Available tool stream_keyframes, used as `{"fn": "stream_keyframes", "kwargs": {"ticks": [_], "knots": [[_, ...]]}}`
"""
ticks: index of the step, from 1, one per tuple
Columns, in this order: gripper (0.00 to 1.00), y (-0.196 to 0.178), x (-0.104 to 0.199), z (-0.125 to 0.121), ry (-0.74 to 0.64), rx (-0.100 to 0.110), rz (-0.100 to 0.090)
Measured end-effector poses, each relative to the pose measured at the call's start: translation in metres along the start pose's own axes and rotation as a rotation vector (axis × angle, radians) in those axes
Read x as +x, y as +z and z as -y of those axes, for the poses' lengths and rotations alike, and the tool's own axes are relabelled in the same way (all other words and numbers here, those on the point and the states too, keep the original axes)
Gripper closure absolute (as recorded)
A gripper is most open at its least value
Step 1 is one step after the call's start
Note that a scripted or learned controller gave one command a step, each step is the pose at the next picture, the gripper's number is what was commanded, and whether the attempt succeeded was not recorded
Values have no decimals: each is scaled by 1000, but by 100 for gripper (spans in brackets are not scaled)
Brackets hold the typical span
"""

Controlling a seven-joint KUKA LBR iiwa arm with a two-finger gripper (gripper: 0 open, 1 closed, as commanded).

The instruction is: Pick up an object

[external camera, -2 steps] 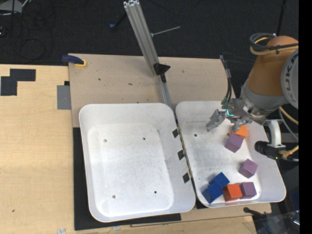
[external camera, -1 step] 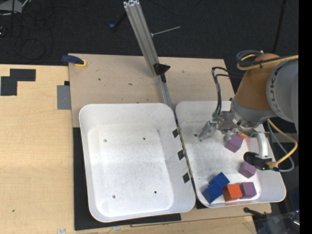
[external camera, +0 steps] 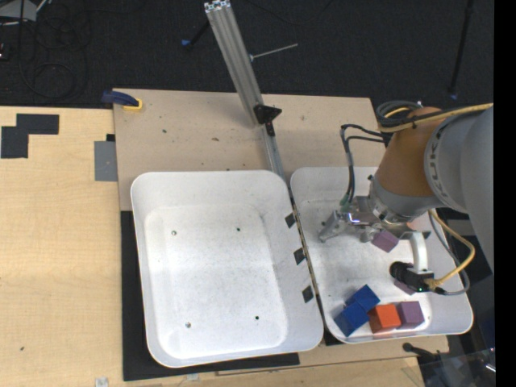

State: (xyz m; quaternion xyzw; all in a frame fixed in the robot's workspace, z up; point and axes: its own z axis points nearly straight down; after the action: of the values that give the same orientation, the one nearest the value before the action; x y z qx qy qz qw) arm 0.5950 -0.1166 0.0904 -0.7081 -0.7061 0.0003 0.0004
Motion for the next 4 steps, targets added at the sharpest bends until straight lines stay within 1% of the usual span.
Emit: {"fn": "stream_keyframes", "kwargs": {"ticks": [1,2,3,4], "knots": [[100,-11,-1,0,8,0,-1],[100,-67,1,-9,-3,-3,0],[100,-111,2,-14,-4,-4,1],[100,-155,6,-11,-5,-3,0]]}}
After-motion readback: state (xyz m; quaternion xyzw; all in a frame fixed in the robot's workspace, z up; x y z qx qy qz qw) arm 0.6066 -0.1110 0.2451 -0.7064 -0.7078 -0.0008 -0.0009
